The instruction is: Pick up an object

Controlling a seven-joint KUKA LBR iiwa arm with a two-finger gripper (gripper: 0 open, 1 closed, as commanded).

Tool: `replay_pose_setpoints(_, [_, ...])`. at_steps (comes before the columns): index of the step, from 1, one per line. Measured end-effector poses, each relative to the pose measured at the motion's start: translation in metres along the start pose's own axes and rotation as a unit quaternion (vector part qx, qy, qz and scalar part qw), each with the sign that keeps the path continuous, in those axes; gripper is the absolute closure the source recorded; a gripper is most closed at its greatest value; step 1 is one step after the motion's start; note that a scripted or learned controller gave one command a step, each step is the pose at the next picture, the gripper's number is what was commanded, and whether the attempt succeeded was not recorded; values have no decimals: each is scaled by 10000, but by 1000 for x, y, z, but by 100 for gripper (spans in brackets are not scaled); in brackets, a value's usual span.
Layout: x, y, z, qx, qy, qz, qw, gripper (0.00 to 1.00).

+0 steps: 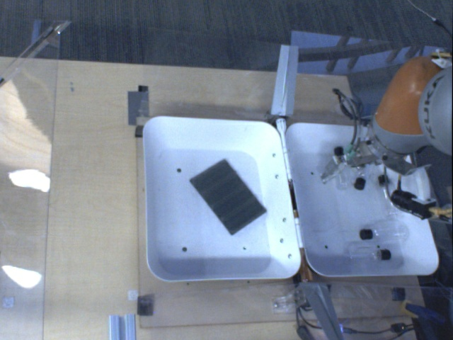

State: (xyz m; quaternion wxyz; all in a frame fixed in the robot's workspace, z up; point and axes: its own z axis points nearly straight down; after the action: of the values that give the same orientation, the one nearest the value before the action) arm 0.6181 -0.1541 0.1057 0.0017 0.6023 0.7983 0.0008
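Camera view
Counter (85,190): pale wood, carrying two shallow white bins set side by side, their inner rims almost touching.
Left bin (159,253): holds one dark grey ribbed pad.
Pad (228,195): a flat rectangle lying on the bin floor, a little toward 3 o'clock from the bin's middle; its long axis runs slantwise, one short end pointing to about 10 o'clock, the other to about 4 o'clock. It lies apart from every wall.
Right bin (311,257): several small black-tipped clear pieces are scattered over its floor.
Arm (407,105): grey with an orange band, coming in from 3 o'clock above the right bin's far corner.
Hand (354,163): low over the right bin's upper part, well apart from the pad; whether it is open or closed, I cannot tell.
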Motion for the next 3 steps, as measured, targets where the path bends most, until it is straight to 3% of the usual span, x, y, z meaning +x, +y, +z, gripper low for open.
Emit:
replay_pose_setpoints(1, [9,-2,-11,-7,0,-115,9999,0])
replay_pose_setpoints(2, [-13,14,17,-33,-13,-286,9996,0])
replay_pose_setpoints(3, [-13,17,5,-69,-33,-304,9995,100])
